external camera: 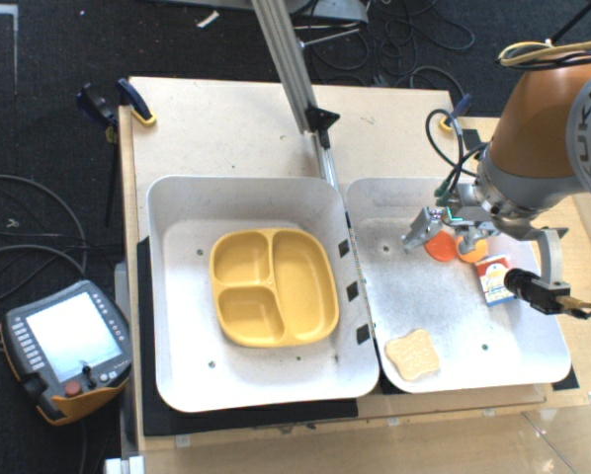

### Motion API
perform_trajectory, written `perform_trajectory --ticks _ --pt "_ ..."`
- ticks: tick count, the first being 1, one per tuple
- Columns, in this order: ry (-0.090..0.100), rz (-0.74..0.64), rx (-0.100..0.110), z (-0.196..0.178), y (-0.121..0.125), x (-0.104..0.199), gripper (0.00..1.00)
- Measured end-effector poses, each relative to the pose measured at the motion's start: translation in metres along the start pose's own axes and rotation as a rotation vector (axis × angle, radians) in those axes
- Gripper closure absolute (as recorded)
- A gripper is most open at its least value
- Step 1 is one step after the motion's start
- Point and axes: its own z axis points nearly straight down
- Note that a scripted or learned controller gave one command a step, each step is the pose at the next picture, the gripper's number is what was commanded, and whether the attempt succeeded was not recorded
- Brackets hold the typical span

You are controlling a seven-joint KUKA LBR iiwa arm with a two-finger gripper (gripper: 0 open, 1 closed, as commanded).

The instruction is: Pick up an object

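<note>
Orange object (441, 248) — right at the gripper (436, 230), right bin (533, 358).

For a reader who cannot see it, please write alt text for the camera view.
The gripper hangs low in the right bin, right by an orange object; a small carton and a slice of bread also lie there. The left bin holds a yellow divided plate.
</note>
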Motion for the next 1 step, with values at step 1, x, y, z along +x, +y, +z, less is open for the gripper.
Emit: perform_trajectory --ticks 1 --pt "0.0 0.0 0.003 0.0465 0.0071 0.0002 0.0"
